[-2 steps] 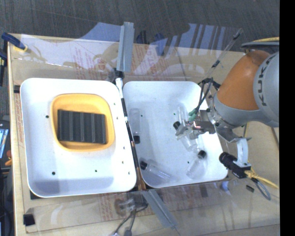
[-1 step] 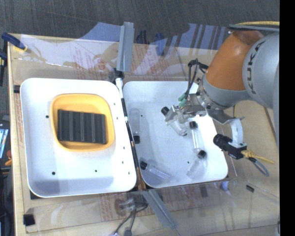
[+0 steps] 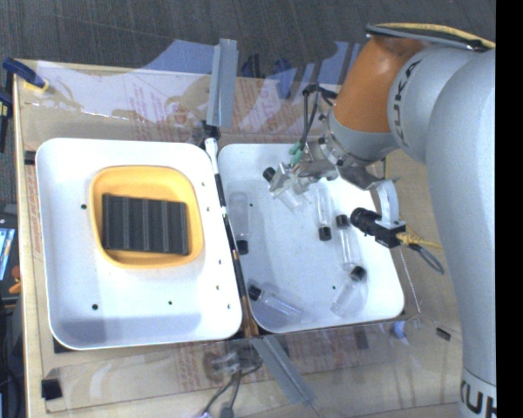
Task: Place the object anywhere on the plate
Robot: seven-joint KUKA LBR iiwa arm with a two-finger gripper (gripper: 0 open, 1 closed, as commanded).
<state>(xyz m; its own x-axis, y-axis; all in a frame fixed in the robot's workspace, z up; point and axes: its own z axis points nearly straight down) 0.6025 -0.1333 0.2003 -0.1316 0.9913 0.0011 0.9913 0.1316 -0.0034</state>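
Note:
A yellow plate (image 3: 145, 184) with a dark ridged centre lies in the left white bin (image 3: 70, 294). Several clear vials with black caps lie loose in the right white bin (image 3: 288, 259). One vial (image 3: 321, 209) is just right of the gripper, another vial (image 3: 345, 244) sits further right, and a third vial (image 3: 275, 303) rests near the front wall. My gripper (image 3: 284, 179) hangs low over the back part of the right bin, beside the nearest vial. I cannot make out anything held in it.
The arm's orange band (image 3: 375, 81) and grey body (image 3: 453, 190) cover the right bin's far right side. A black cylinder with a yellow cable (image 3: 376, 225) sticks out below the wrist. A divider ridge (image 3: 227, 225) separates the bins.

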